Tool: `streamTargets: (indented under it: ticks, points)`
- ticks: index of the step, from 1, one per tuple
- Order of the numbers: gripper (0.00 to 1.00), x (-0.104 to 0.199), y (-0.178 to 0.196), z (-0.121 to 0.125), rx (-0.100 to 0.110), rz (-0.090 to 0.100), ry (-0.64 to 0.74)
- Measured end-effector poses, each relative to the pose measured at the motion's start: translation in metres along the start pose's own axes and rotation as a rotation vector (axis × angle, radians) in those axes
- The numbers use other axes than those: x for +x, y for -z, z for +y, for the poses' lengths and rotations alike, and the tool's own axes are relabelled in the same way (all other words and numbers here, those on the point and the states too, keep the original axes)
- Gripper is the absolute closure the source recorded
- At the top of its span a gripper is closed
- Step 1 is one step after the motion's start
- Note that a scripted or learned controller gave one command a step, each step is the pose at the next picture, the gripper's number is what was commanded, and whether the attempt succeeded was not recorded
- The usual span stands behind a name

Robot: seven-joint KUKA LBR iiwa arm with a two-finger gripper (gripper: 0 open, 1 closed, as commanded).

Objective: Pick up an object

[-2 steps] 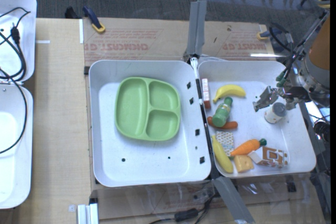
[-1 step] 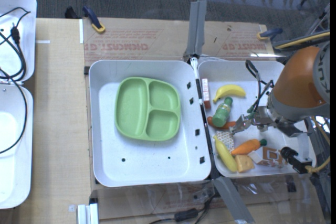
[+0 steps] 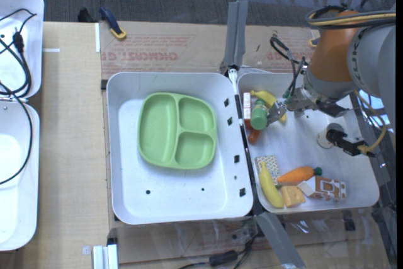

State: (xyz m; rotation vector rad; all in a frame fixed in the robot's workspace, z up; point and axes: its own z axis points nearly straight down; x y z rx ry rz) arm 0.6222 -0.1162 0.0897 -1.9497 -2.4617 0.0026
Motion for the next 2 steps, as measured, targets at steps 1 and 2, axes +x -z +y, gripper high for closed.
streamTargets:
  ticks: [1,2]
  points:
    - [1.0,-0.001,0.007,0.0,0.001,0.0,-0.003]
    - [1.0,0.054,0.108,0.033,-0.002,-0.001,-0.058]
